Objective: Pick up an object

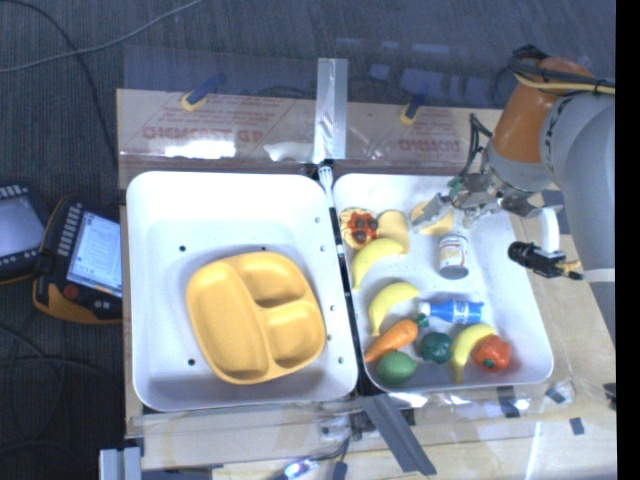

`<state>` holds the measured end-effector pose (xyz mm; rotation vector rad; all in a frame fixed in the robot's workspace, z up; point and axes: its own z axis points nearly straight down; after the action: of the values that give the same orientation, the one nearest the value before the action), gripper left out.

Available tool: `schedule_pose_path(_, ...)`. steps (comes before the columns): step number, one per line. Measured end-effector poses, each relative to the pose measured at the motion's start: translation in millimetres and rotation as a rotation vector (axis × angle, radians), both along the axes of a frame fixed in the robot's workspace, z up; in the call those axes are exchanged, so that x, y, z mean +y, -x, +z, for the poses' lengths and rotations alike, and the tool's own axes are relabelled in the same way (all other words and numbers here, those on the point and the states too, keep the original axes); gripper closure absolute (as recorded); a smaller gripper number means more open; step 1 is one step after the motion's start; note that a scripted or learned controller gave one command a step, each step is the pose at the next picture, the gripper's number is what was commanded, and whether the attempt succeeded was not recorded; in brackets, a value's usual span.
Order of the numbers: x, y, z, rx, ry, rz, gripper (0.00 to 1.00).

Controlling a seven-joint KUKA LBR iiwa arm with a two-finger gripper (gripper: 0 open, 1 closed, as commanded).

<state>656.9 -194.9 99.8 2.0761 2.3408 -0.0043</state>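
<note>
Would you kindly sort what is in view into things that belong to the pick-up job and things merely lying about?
Belonging to the job:
gripper
small jar
bananas
carrot
blue bottle
right bin

Lying about:
yellow divided tray
left bin
handheld pendant

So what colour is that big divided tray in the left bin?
Yellow: the divided plastic tray, seen in the camera view.

Tray (255, 313) in left bin (160, 208) — produce, perhaps bottles, right bin (525, 313).

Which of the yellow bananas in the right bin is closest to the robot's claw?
The banana at the bin's upper left, beside the gripper. The other two bananas lie lower, by the carrot.
</note>
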Motion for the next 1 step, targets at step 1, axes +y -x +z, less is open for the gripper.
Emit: schedule_pose_path(1,-15.2,39.7,-7.6,-0.008,-0.017,-0.035,0.00)
